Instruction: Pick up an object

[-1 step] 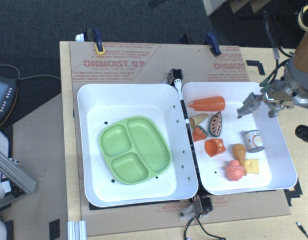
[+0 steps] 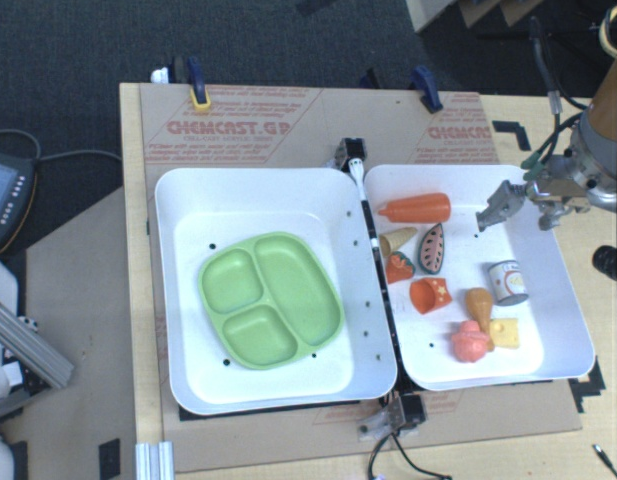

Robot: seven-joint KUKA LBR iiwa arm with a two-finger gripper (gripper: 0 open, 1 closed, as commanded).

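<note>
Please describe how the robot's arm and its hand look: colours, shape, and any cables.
The hand is grey metal with two short, angular fingers on a blocky grey body. Thin green and dark cables run along it up to the arm. The wrist section above looks rounded, grey and tan.

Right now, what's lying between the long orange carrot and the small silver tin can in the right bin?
In the camera view, bare white bin floor separates the orange carrot from the silver tin can; the watermelon slice lies just beside that line.
</note>
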